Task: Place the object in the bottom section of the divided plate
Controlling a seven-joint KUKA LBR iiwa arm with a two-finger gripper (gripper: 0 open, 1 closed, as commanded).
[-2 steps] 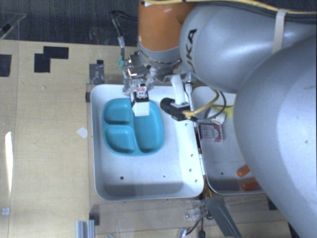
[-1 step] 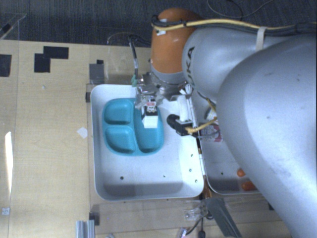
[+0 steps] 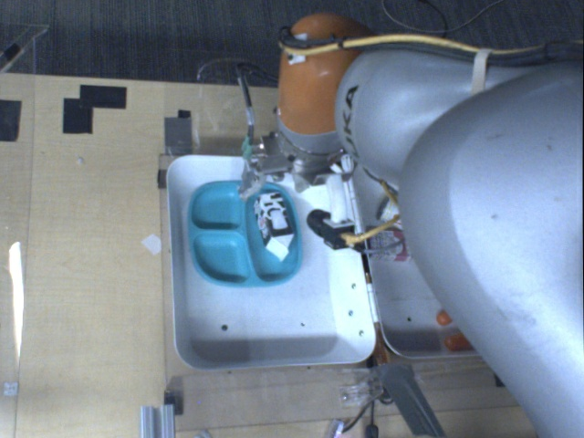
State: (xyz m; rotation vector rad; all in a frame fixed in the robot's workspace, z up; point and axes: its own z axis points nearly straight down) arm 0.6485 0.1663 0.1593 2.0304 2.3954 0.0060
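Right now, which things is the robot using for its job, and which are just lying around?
For the job:
- blue divided plate
- black-and-white packet lying in the plate's long section
- end effector above the plate

Just lying about:
- small orange things in the right bin
- black tape shapes on the bench

A teal divided plate [image 3: 239, 234] is seen lying flat in the left white bin [image 3: 265, 336], towards its upper part. Three sections can be told: two small ones on the left and one long one on the right. A flat black and white packet [image 3: 275, 223] is laid in the long right section, slightly tilted.
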